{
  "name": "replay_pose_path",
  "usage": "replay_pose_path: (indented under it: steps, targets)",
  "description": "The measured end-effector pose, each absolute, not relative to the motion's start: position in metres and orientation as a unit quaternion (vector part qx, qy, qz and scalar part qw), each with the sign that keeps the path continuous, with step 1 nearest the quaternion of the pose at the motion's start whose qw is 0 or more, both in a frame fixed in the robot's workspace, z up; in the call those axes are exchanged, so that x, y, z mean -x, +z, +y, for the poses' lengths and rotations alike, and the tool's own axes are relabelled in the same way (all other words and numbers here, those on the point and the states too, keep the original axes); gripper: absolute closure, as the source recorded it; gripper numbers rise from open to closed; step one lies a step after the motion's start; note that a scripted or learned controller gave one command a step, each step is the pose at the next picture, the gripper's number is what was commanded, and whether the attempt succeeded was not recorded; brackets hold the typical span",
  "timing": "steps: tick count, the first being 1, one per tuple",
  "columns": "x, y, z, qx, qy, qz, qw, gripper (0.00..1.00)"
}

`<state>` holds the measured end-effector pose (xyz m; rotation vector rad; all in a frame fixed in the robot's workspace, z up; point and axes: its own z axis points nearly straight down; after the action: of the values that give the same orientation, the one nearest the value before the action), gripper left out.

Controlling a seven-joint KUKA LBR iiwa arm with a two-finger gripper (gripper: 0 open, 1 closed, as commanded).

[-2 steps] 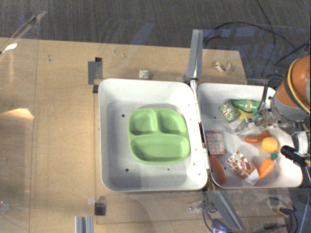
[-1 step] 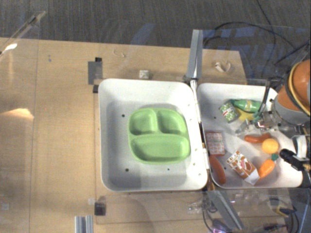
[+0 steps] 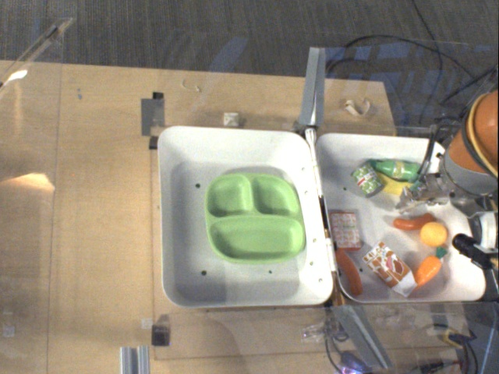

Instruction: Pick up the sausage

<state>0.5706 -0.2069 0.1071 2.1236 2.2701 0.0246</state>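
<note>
One sausage (image 3: 348,271) by right bin's (image 3: 334,150) left wall | likely light, stiff, smooth plastic | grip mid-length across width | jaws (image 3: 417,196) state: cannot tell

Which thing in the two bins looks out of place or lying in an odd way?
The sausage lies pressed against the left wall of the right bin, at its front corner, apart from the other toy food. The green plate sits slightly askew in the left bin. Nothing looks spilled or damaged.
</note>
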Motion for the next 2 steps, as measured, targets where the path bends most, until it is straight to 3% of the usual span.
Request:
replay_pose_path:
  steps: [1,2]
  targets:
    - [-0.57,0.107,-0.207,-0.683,0.0078,0.73,0.016,0.0]
    - [-0.554,0.094,-0.205,-0.69,0.0065,0.724,0.011,0.0]
